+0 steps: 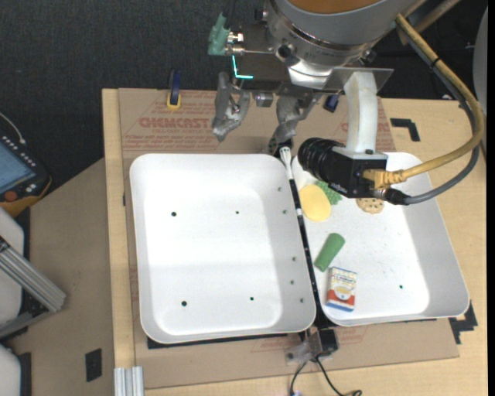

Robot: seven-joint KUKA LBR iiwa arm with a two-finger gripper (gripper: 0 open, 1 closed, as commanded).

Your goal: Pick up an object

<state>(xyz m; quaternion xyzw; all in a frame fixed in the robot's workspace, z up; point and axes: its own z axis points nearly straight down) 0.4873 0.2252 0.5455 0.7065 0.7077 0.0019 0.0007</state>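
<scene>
Pincer (254,128) spread, nothing between fingers, hanging over the bench edge behind the left bin (155,232); needs shifting over the right bin (433,263), then straight down on the green stick (329,251), clear of the yellow lump (315,201) and small carton (343,288). Cookie-like piece (371,205) and green scrap (334,193) partly hidden by the black camera unit (340,166); arm cut off at top.

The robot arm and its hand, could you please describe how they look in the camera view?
The grey arm with an orange band widens into a silver metal wrist. Its hand has two dull grey metal fingers. A black cylindrical unit sits on a white bracket, fed by a tan braided hose and a black cable.
</scene>
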